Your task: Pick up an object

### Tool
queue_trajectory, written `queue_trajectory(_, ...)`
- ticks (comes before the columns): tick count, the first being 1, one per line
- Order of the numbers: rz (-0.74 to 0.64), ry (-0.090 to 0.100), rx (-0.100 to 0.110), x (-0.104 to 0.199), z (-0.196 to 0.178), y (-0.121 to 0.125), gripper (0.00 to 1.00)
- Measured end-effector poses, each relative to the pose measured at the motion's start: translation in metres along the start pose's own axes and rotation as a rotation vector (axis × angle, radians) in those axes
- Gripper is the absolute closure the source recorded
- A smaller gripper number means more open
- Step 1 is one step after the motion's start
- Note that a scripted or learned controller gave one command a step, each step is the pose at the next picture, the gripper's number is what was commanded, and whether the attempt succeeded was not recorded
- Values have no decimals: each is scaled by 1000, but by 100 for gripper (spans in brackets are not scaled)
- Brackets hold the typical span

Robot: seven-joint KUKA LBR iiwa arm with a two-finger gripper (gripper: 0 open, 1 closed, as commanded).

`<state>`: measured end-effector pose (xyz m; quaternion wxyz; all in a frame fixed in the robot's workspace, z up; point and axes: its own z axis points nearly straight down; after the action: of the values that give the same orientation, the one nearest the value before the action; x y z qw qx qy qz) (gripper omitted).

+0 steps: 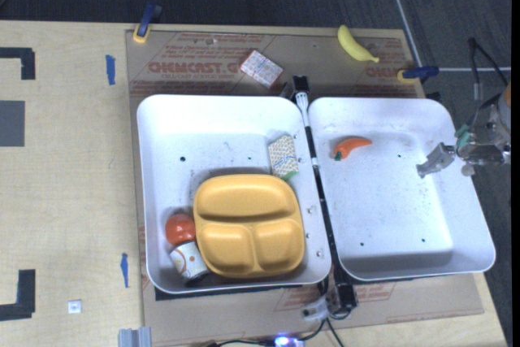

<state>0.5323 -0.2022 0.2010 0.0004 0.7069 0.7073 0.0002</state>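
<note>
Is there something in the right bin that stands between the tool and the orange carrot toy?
Nothing visible does. Bare white floor of the right bin lies between the tool at the bin's right side and the carrot toy.

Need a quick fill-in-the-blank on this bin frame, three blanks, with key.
1. The yellow divided tray lies in the ____ bin.
2. The orange carrot toy lies in the ____ bin.
3. The banana lies on the brown board, ____ both bins.

Missing words: left; right; outside
</note>
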Motion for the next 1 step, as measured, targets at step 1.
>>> queue_trajectory(1, -3, 5, -1, 7, 114, 84, 0)
